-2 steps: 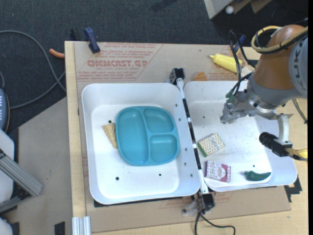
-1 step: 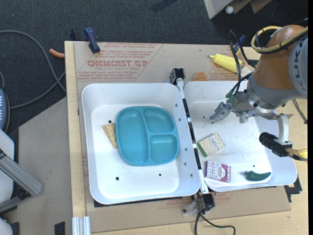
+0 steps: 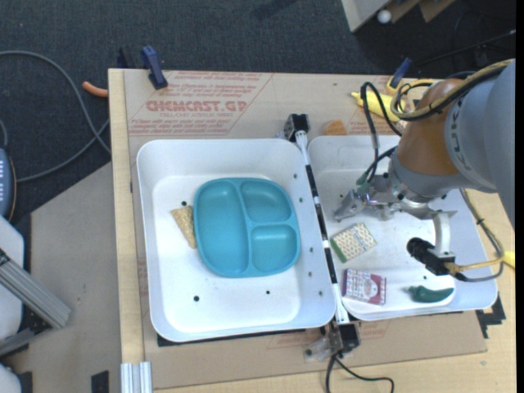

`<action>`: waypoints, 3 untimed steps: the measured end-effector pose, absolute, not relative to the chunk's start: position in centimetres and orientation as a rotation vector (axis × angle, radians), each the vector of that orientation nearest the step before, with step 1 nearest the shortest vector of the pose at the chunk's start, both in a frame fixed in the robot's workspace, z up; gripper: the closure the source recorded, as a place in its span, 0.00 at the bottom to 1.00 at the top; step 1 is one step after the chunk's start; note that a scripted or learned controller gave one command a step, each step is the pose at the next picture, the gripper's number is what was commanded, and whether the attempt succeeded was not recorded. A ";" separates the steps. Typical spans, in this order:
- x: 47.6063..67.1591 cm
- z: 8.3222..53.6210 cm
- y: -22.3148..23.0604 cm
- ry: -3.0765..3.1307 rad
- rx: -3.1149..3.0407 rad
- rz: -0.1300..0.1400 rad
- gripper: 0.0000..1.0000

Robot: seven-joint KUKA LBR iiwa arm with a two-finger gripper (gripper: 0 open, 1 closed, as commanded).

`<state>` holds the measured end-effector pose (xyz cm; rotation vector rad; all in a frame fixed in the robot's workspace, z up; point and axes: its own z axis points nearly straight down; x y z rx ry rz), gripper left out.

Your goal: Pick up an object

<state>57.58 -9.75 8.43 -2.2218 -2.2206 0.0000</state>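
Gripper (image 3: pixel 350 205) is low in the right bin (image 3: pixel 344 158), right of the teal divided plate (image 3: pixel 246 226) and level with the plate's far half. How far the jaws stand open cannot be told from this slant, and nothing shows between them. The checked green-and-white packet (image 3: pixel 354 241) lies flat, right of the plate and level with its near half, just on the near side of the jaws and outside them. A red packet (image 3: pixel 365 286) lies right of the plate's near edge, with a small teal piece (image 3: pixel 431 293) farther right. A tan cracker (image 3: pixel 185 223) touches the plate's left edge.
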 end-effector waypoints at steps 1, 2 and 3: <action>55.4 8.4 -9.7 -2.220 -2.220 0.001 0.00; 55.5 8.4 -9.1 -2.220 -2.219 0.001 0.00; 55.5 9.4 -9.1 -2.221 -2.220 0.000 1.00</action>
